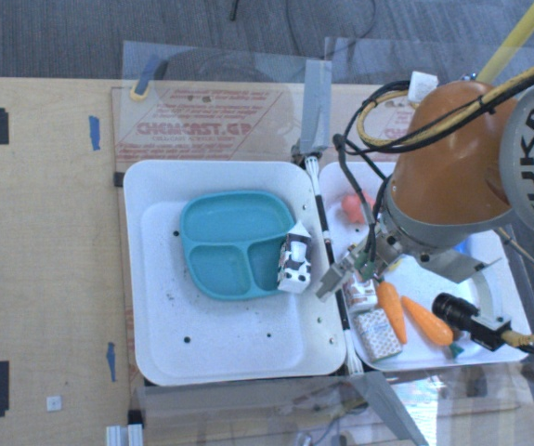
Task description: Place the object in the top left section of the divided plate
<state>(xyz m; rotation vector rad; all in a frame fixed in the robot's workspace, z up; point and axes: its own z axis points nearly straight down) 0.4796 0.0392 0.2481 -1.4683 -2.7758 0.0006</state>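
Nearest the camera, in the right-hand shallow white bin (406,359), a checkered flat packet (378,333) lies just beside two orange plastic carrots (393,310), which lie side by side at a slant.

Just beyond them the tool (333,282) hangs low over the wall between the bins, reaching toward the left-hand shallow white bin (220,351). The slanted view does not show whether it is wide, narrow or gripping anything.

Just beside its tip stands the task's thing, a small white box with black patches (294,262). It is upright against the right rim of the teal divided plastic plate (234,214), by the lower right compartment. It probably sits there because it is mid-transfer. The upper section is bare and offers open room, though the raised dividers and rim must be cleared on the way.

Farther off, a pink rounded item (351,208) rests in the right-hand bin, well apart. The pale wooden tabletop (44,249) spreads out to the left.
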